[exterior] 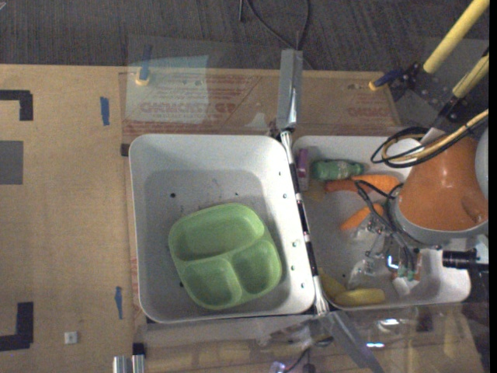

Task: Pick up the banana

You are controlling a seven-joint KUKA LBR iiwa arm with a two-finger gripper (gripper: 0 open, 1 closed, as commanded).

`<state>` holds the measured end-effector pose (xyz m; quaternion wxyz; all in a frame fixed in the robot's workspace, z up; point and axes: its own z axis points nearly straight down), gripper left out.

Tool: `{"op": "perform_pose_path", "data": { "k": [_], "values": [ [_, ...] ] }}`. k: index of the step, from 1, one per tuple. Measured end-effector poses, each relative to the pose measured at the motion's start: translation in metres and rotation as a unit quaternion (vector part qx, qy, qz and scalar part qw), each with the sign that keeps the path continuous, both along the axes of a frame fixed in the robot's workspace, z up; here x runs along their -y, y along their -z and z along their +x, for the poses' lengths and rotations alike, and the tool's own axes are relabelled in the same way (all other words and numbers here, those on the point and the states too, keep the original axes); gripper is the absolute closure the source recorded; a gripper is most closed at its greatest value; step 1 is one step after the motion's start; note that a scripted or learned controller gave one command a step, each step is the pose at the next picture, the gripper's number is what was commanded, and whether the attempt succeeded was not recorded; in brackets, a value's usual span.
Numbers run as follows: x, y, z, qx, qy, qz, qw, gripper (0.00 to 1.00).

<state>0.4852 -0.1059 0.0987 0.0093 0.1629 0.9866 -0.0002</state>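
The banana (356, 294) lies yellow along the front wall of the right bin (458, 286), near its front-left corner. My gripper (382, 269) hangs over the middle of that bin, just behind and slightly right of the banana. The arm's orange band (443, 196) sits above it to the right. Nothing shows held in the gripper.
A green bottle (336, 169) and an orange carrot (365, 185) lie at the back of the right bin, with another orange piece (353, 220) near the gripper. The left bin (155, 169) holds a green divided plate (225, 255). Cables (404, 150) loop at the back right.
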Motion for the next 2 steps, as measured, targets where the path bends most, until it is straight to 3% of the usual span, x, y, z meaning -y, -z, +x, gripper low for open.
{"op": "perform_pose_path", "data": {
  "k": [1,2],
  "values": [
    [-0.011,0.009,0.011,0.000,0.116,0.0018,0.9933,0.00],
    [-0.010,-0.002,0.015,0.005,0.117,0.0018,0.9931,1.00]
  ]
}}
